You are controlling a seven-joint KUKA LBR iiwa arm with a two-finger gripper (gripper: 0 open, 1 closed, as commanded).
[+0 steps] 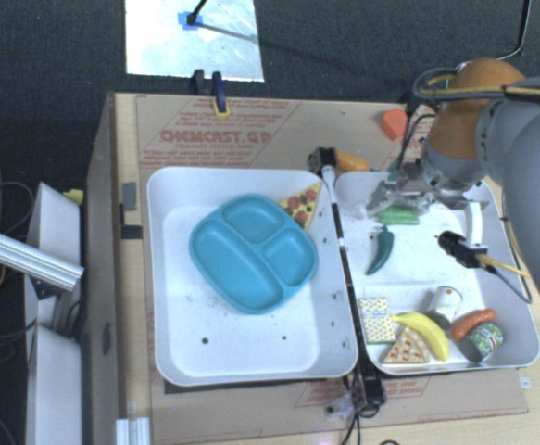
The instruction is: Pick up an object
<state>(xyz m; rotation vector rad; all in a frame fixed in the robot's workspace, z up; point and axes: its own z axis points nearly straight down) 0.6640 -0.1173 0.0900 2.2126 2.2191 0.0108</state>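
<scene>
The grey arm (521, 146) reaches in from the right, its orange band (473, 82) above the wrist, and its jaws sit low over the far part of the right bin (520, 336). From this slant I cannot tell how far the jaws are open, nor whether they have hold of anything. Just below them on the bin floor lies a pale green pod-shaped toy (400, 217) — the nearest object to the jaws, touching or nearly touching them. A dark green chilli pepper (381, 248) lies just beside it, nearer the camera.

Along the near side of the right bin are a patterned square card (374, 319), a banana (425, 330), a pizza slice (405, 349), a small white cup (445, 298), a sausage (474, 322) and a greenish can (483, 341), all close together. An orange toy (352, 162) rests at the bin's far rim.

The left bin (251, 360) holds a blue divided plate (253, 251) — and a second pizza slice (303, 203) in its far right corner. An orange piece (393, 121) lies on the counter (251, 133), outside the bins.
</scene>
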